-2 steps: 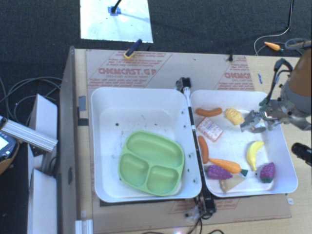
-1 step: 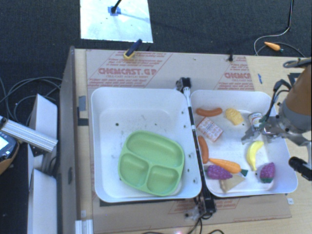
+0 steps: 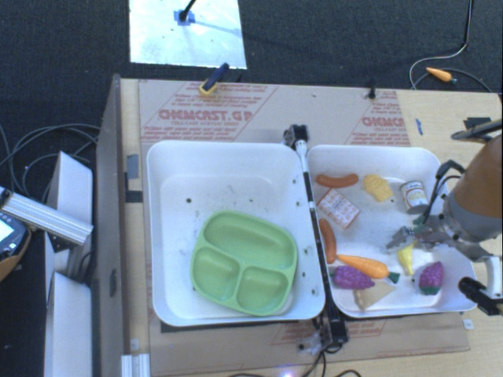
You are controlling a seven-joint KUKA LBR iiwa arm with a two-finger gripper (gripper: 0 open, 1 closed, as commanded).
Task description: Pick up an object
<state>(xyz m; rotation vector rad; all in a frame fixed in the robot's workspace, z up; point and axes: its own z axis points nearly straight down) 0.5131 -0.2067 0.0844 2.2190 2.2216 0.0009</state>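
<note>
I read "CHEMCAST GP" on bench sheet (image 3: 206, 116). Gripper (image 3: 410, 238) hung over right bin (image 3: 428, 162) near yellow piece (image 3: 405, 258); fingers' state unclear.

two white bins (image 3: 169, 210); one green tray (image 3: 245, 262); two sausages (image 3: 337, 181); one carrot (image 3: 362, 265)

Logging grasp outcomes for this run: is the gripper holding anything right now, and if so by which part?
Cannot be told. The gripper sits low in the right bin beside a small yellow piece, but no object shows between its fingers.
</note>
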